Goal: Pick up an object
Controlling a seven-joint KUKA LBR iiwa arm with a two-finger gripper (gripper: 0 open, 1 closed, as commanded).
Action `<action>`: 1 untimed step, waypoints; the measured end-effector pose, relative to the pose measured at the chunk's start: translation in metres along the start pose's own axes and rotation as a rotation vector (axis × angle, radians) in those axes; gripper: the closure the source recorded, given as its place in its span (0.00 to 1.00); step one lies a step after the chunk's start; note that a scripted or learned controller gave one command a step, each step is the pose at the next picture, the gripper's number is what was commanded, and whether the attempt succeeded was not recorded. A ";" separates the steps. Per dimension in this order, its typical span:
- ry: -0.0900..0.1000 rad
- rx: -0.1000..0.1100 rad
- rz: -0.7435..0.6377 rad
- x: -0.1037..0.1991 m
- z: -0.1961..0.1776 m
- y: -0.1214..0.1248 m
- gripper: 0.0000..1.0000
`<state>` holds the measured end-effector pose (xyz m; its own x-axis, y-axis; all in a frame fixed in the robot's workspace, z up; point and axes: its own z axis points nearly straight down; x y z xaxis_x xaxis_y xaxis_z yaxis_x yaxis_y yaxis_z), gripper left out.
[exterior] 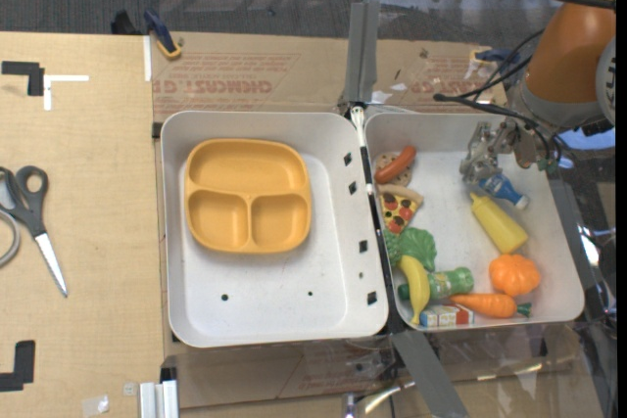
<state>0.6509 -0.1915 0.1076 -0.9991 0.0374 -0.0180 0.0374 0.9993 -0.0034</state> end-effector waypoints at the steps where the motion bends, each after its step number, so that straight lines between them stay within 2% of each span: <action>1: 0.000 0.000 0.000 0.000 0.000 0.000 0.00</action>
